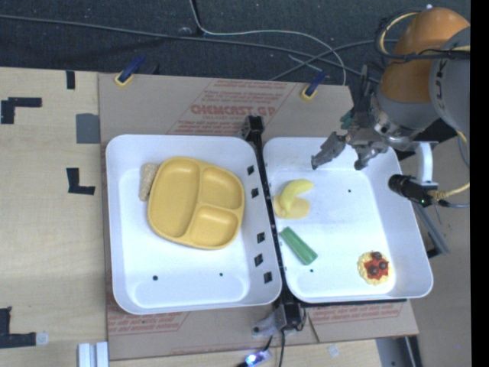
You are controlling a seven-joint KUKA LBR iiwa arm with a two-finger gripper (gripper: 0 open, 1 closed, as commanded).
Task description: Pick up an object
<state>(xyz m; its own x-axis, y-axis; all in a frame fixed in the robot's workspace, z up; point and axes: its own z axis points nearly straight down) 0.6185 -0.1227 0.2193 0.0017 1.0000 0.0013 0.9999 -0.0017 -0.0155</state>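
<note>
Nothing is picked yet: the two-finger gripper (342,154) hangs spread wide and bare over the right white bin's (397,228) far end, the yellow banana-shaped toy (294,199) lying nearby.

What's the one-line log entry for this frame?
gripper: open, holding nothing | above right bin, far edge | nearest: yellow piece | also: green piece, tart

A robot lab: a robot arm (428,60) reaches over two white bins (130,205) on a wooden surface (46,235), with loose cables (252,33) and tape marks (76,182).
</note>
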